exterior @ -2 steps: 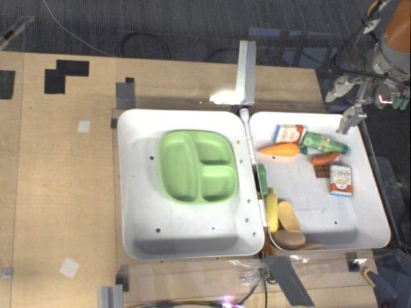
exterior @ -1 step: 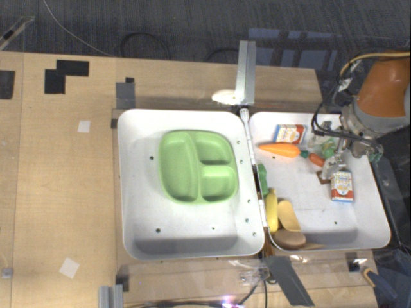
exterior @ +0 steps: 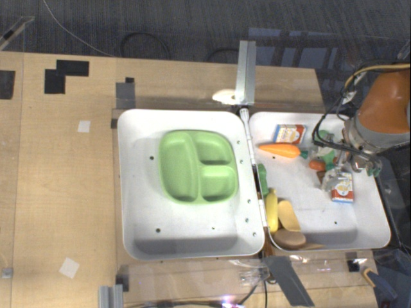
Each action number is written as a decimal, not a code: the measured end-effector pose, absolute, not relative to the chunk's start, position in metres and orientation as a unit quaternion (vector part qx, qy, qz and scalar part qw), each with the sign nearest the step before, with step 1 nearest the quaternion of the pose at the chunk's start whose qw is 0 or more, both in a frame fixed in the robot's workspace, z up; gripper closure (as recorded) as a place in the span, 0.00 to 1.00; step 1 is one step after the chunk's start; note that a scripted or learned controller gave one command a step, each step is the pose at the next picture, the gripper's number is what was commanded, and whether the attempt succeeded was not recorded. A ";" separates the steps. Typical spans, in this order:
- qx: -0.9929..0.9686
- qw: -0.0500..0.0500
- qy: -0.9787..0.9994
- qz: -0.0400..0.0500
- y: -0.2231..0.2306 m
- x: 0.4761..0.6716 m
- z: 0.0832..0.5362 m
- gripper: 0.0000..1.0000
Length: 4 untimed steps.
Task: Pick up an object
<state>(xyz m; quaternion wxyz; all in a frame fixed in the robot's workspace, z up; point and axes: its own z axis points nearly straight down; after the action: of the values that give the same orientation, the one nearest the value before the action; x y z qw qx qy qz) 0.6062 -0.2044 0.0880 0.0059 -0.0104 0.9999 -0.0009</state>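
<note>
camera view — tool over right bin by a glossy carton — grip state unclear.

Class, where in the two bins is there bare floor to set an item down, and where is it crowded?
Free: left bin around the green tray; right bin floor between banana and carton. Crowded: near the end effector, carrot and box.

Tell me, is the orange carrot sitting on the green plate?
No, the carrot lies in the right bin, while the green plate is in the left bin.
</note>
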 end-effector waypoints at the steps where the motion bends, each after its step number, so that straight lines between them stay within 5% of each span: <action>1: -0.026 0.006 1.000 -0.001 -0.205 0.577 0.089 0.00; 3: -0.043 0.007 0.999 -0.001 -0.169 0.577 0.090 0.00; 4: -0.046 0.017 0.999 -0.003 -0.168 0.583 0.105 1.00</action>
<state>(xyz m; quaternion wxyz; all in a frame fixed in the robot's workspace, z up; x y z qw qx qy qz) 0.5829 -0.1684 0.1051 0.0168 -0.0461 0.9988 -0.0033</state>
